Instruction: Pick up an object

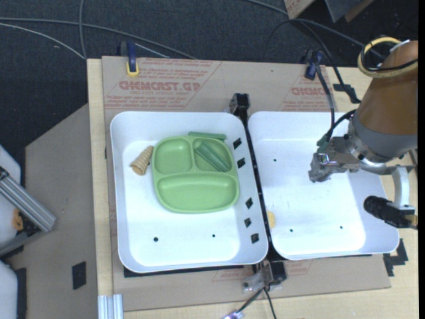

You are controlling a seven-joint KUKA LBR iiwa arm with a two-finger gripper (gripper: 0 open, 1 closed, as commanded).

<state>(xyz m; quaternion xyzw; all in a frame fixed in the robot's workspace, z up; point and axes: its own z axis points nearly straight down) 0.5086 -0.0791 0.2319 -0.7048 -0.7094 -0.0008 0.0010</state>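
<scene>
Progress on the task is, as far as you can judge, still at the start: no object is lifted, and the picking remains to be done.

Nearest to you, along the lower edge of the view, runs the front rim of the two white bins on the bench. The left bin holds all the objects. In its upper middle part lies a green divided plate with three compartments. In its upper right compartment rests a green flat piece, tilted; what it is exactly, you cannot tell. Just beside the left edge of the plate, on the white floor of the bin, lies a small tan cone, like an ice cream cone, and it seems to touch the plate or nearly so.

The right bin has only small dark marks on its floor. Above this bin, toward its upper right part, hangs the gripper, well apart from the plate and the cone. Whether it is spread or closed cannot be told from here, because it looks small and dark.

So, in my judgement, the arm must cross to the left bin and come down over one object.
</scene>
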